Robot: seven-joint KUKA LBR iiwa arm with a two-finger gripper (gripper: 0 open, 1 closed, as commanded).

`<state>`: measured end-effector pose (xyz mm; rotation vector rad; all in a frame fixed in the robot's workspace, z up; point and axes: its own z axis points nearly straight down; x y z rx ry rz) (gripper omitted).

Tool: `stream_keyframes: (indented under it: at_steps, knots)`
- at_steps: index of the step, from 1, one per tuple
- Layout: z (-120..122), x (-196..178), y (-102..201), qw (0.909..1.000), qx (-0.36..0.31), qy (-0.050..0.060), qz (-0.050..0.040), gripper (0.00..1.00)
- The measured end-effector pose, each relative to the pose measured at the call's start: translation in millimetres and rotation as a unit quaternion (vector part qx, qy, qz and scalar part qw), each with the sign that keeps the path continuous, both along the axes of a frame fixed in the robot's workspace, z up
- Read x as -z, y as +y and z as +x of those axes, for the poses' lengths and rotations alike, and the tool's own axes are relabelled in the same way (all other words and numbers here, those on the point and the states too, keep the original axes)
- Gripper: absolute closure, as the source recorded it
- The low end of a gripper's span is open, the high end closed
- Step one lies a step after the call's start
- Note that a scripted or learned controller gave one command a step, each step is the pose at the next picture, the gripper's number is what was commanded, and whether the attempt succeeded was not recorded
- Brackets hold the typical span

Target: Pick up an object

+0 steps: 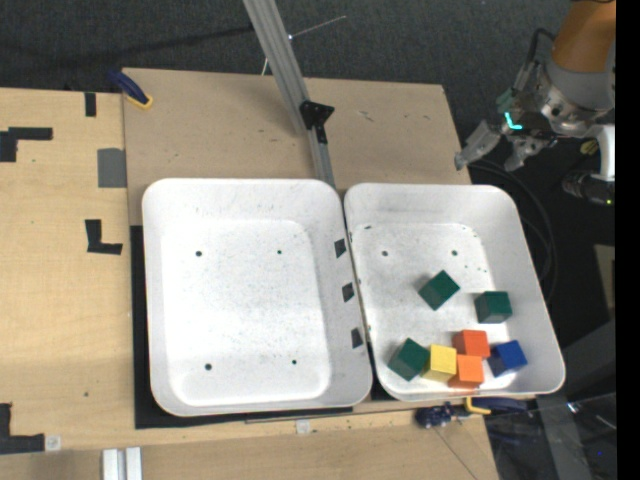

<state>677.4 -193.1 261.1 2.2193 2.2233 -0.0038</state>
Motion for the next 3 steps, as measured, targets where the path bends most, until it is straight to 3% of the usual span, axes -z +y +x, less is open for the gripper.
stream_keyframes:
  at_steps: [3]
  knots:
    - [-1,168,-6,1.0,0.001,0.007,0.0002,0.0]
